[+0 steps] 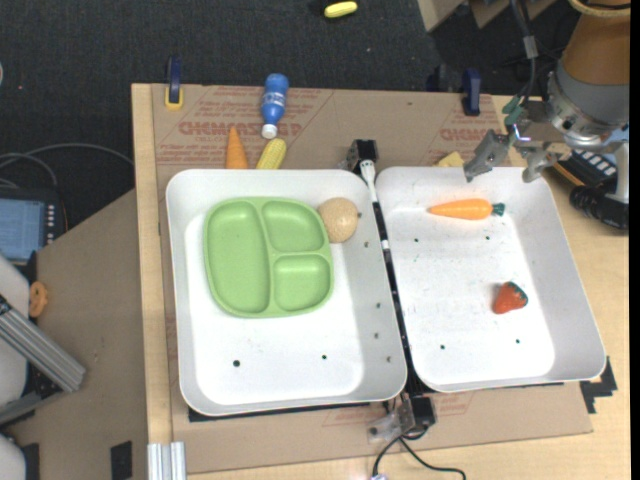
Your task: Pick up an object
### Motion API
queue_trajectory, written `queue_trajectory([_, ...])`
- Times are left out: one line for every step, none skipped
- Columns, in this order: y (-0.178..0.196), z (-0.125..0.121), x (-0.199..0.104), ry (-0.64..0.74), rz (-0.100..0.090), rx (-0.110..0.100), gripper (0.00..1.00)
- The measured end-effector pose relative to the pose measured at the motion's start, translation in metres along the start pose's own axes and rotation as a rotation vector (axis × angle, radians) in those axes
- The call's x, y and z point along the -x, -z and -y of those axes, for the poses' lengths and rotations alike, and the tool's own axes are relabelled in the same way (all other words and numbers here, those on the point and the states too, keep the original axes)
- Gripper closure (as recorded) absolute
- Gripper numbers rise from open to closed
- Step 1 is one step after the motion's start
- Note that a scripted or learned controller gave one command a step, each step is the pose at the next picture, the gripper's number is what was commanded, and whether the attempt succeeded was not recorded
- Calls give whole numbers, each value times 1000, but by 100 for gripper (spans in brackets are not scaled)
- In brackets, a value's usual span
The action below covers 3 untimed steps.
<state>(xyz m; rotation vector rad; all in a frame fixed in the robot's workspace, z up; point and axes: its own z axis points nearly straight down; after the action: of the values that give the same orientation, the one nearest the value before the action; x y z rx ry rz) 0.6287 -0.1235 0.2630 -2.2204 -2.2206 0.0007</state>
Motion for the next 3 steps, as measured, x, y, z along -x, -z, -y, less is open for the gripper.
queue_trajectory([-110, 3, 42, -4, -1, -9, 0])
queue_trajectory([-180, 36, 98, -2, -14, -1, 0])
queue_trajectory([-179, 89, 68, -1, -3, -5, 0])
